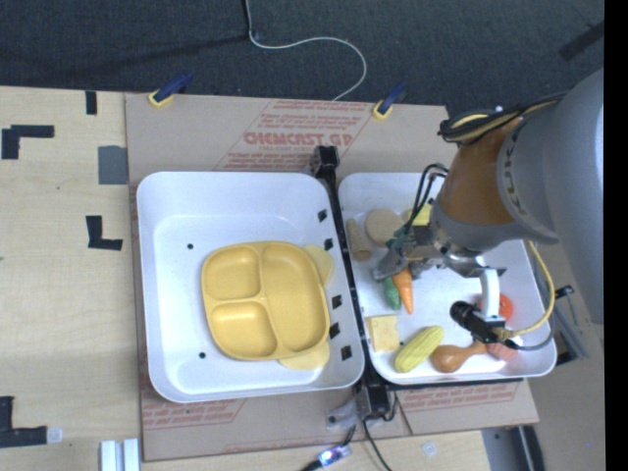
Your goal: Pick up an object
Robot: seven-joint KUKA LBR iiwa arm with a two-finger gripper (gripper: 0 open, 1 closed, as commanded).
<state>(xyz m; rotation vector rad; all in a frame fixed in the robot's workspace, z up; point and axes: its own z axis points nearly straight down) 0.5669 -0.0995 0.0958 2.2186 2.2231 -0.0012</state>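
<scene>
Hovering low over the right bin [535, 361], the gripper [400, 263] sits right above the carrot [402, 289], and that toy carrot looks like the likeliest target for this pick. It lies near the middle of the bin, orange body pointing down-frame with its green top tucked up under the tool. My read is that it is light, hollow plastic: stiff, smooth, a bit slippery, and tapered, so a pinch near the thin tip would likely squirt it out. The better hold, I'd judge, is across the thick part just below the green top, squeezing across its width. As for the jaws, I cannot tell how they stand; dark metal and cables crowd that spot, and whether anything touches the carrot is not clear either. Nothing is visibly lifted. Around it the bin is busy: a corn cob [418, 347] near the front wall, a yellow block [384, 334] just beside it, a brown piece [453, 357] to the right, and a tan round piece [380, 227] further back. The left bin [167, 263] carries a yellow divided plate [265, 297], well apart from the action.
</scene>
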